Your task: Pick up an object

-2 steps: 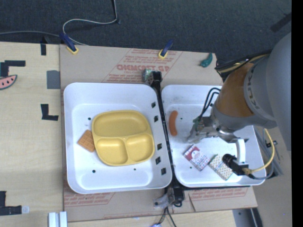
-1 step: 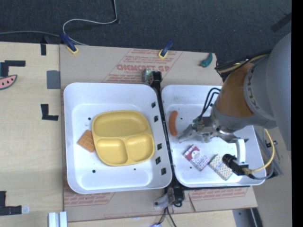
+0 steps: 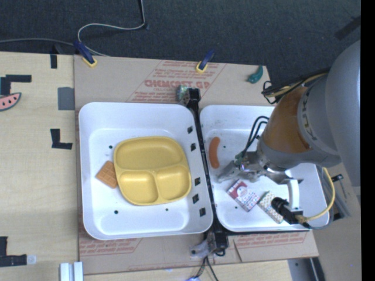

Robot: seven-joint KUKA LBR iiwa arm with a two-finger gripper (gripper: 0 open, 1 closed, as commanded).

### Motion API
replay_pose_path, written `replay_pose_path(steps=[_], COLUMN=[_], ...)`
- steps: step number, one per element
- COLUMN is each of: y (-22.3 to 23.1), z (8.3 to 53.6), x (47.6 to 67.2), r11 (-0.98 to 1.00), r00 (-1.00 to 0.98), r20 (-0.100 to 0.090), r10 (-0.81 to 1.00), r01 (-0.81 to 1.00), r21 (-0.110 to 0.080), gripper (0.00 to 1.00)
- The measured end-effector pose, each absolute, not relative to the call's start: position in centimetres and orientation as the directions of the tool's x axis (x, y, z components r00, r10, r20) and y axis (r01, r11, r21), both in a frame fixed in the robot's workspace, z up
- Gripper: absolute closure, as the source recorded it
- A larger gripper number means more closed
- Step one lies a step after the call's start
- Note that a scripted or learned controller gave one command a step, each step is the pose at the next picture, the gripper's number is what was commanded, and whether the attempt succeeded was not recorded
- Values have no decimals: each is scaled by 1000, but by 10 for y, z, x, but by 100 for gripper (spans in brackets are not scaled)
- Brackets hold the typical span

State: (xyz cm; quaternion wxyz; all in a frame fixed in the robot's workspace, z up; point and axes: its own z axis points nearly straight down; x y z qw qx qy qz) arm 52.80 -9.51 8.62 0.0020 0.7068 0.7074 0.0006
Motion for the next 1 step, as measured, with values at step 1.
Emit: replay_pose_path(steps=[1], y=[-96], z=[96], x=[528], r11=[0], r00=[0], r20=[-5], r10=[1000], r01=[1000], r21=[6], gripper=[100])
